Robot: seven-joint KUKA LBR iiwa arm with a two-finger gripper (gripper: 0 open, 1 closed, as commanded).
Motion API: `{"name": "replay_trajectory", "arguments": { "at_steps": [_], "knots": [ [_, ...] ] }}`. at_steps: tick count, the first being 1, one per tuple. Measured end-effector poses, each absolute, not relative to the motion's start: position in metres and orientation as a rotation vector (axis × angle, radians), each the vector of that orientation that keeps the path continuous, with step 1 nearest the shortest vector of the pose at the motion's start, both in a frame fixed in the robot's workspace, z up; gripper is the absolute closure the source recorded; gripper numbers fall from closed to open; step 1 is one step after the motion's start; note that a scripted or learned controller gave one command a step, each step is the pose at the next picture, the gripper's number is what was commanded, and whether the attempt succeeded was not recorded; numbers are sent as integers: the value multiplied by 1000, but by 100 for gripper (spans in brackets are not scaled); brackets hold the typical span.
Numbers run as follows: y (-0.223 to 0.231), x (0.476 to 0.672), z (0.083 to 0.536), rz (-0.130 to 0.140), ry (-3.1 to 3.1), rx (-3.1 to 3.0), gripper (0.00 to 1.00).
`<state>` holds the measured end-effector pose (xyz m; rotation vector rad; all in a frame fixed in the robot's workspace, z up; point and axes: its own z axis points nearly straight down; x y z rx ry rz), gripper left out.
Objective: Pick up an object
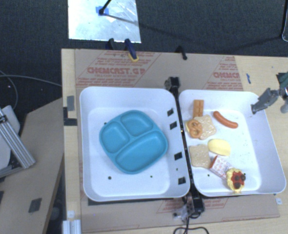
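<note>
The right bin (268, 145) holds several toy foods. A red sausage (225, 119) lies near its middle, with a brown stick (198, 107) and a pretzel on toast (201, 127) to the left. Below them are a yellow piece (219, 146), a bread slice (199, 155), a red-and-white packet (219, 165) and a yellow pastry with red berries (236, 179). My gripper (274, 105) hangs over the bin's upper right rim, open, with nothing between its fingers. It is well to the right of the sausage.
The left bin (92, 130) holds a blue divided plate (133, 141). A black divider with clips (179, 130) runs between the bins. A shiny sheet (105, 13) lies behind the bench, and a metal frame (5, 130) stands at the left.
</note>
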<state>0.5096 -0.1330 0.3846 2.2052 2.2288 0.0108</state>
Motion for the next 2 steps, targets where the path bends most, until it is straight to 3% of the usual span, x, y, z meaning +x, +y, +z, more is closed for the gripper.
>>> {"name": "replay_trajectory", "arguments": {
  "at_steps": [1, 2],
  "knots": [
    [3, 486, 320, 0, 2245, 2207, 0],
    [-5, 488, 334, 6, 2226, 2212, 100]
  ]
}}
